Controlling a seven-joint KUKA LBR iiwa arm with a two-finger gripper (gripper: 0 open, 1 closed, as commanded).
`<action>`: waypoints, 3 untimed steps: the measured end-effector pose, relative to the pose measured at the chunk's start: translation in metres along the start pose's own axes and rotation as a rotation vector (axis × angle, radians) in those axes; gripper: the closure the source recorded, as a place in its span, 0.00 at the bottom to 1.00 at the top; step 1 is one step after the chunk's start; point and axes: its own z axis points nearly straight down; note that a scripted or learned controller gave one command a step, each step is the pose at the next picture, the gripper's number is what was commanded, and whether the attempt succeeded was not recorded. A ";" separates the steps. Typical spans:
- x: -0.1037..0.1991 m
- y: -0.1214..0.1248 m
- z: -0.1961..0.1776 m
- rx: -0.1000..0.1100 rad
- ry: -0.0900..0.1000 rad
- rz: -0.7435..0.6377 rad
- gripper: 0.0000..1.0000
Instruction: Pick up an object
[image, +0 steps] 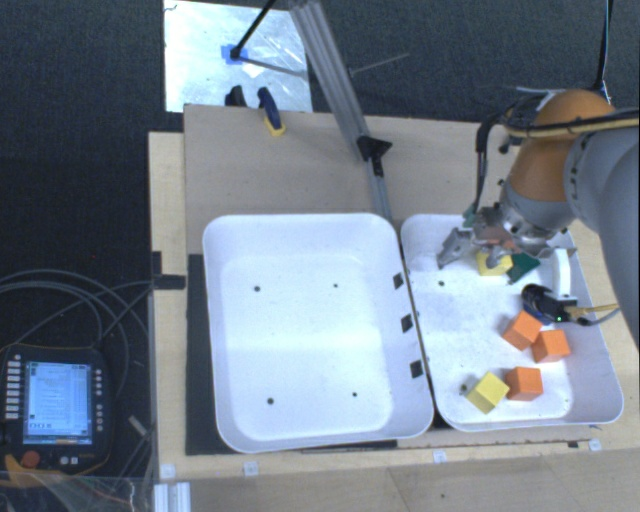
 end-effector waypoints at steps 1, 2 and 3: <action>0.000 0.002 -0.015 -0.008 0.000 -0.002 1.00; 0.004 0.000 -0.061 -0.009 0.000 -0.003 1.00; 0.004 0.002 -0.107 -0.010 -0.001 -0.003 1.00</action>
